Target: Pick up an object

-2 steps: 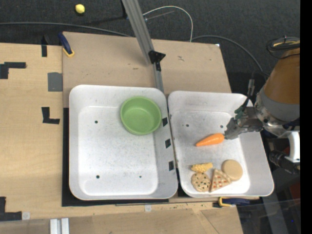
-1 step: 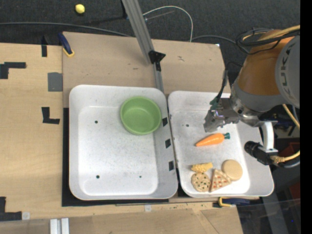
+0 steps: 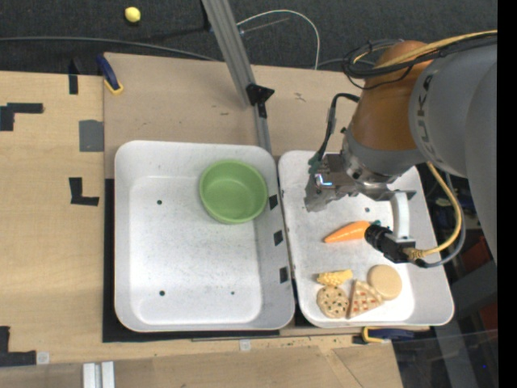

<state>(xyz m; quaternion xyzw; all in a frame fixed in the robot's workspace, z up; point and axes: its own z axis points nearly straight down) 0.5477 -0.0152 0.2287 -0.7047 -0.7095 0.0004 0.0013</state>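
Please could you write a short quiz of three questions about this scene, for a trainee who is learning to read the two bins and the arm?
1. True or false: the green bowl stands in the left-hand bin of the camera view.
2. Which thing lies nearest to the gripper? A) the carrot B) the pizza slice C) the spotted cookie
3. Over which bin does the gripper hang?

Key: 1. True. 2. A. 3. The right-hand bin, the one with the food items.
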